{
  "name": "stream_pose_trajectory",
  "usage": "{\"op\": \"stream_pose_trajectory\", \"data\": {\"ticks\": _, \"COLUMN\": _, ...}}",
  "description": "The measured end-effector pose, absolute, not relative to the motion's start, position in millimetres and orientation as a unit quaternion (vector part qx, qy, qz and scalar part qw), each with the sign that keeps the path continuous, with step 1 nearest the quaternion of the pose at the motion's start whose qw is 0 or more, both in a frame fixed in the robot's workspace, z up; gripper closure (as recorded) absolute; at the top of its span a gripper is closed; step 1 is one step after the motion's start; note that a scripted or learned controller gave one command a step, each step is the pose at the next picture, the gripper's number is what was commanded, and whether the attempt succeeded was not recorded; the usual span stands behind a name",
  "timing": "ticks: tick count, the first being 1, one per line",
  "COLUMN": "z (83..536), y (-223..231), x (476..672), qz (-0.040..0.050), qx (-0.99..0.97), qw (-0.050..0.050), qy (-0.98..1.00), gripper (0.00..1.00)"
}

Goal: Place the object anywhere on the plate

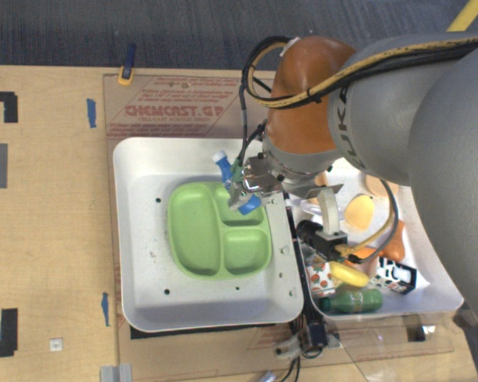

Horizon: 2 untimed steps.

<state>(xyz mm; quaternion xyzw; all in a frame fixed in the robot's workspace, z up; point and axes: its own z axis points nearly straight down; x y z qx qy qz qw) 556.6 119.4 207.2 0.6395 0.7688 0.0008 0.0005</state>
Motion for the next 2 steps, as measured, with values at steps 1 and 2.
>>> {"op": "stream_pose_trajectory", "data": {"ticks": 1, "z": 212.0, "y": 99.9, "x": 565.3, "qz": 0.0006, "qx": 0.565, "qw": 0.002, "qy": 0.825, "gripper": 1.00}}
{"op": "stream_pose_trajectory", "data": {"ticks": 2, "z": 211.9, "y": 100.2, "x": 565.2, "qz": 0.0007, "qx": 0.565, "qw": 0.001, "qy": 0.825, "gripper": 0.00}}
